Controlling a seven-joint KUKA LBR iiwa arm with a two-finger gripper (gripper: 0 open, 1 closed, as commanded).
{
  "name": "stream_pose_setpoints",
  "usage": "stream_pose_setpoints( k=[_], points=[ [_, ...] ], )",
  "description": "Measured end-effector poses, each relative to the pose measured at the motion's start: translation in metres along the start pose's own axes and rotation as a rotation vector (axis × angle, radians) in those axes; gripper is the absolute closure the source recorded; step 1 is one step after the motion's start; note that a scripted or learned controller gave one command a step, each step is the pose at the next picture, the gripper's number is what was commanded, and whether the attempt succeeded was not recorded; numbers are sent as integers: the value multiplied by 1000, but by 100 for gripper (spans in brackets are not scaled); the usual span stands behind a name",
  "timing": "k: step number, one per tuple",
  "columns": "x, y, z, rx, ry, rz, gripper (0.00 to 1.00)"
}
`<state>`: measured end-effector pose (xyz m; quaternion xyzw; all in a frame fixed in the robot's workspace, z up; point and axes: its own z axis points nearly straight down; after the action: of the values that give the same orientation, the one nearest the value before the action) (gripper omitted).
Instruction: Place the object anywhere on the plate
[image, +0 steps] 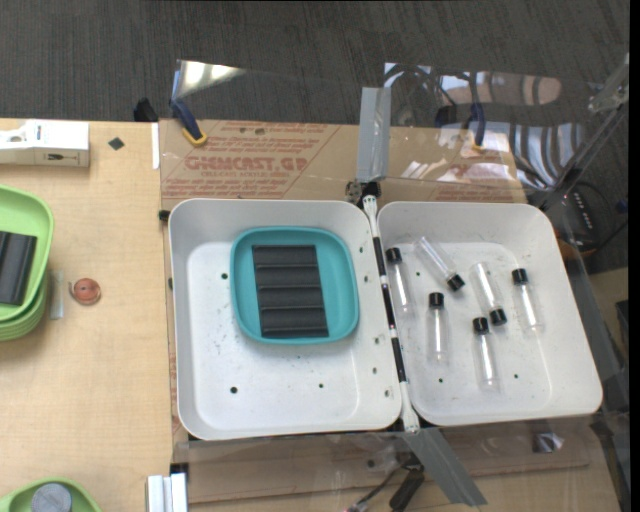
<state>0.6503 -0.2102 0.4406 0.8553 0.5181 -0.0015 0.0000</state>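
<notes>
While the task remains unstarted, the near edge of the bench (90, 420) carries two white bins side by side. Right bin (560, 385): five clear tubes with black caps lie flat on its floor, well apart from the plate. Nearest the camera lies one tube (484, 352); beside it, to the left, lies a second tube (438, 328). Farther back lie a third tube (524, 300), a slanted tube (438, 264) and a tube (397, 280) close to the bin's left wall. Any one of these serves as the object.

Left bin (210, 390): the teal plate (243, 300) rests toward its far side, with a dark ribbed insert (291, 291) in its centre. No tube lies on it.

Handling, as a judgement: each tube appears light, rigid, smooth and round, and will probably roll or slip under a skewed pinch. If glass, it is fragile. Grasp across the barrel at mid-length, clear of the cap, with moderate force. The nearest tubes have free space on both sides.

State of the hand: cannot be told from this view.

Beyond the bins lies a cardboard sheet (260, 160).
</notes>
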Motion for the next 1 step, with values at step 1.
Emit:
stream_pose_setpoints(
  k=[1],
  points=[
    [3, 9, 1, 1, 0, 84, 0]
  ],
)
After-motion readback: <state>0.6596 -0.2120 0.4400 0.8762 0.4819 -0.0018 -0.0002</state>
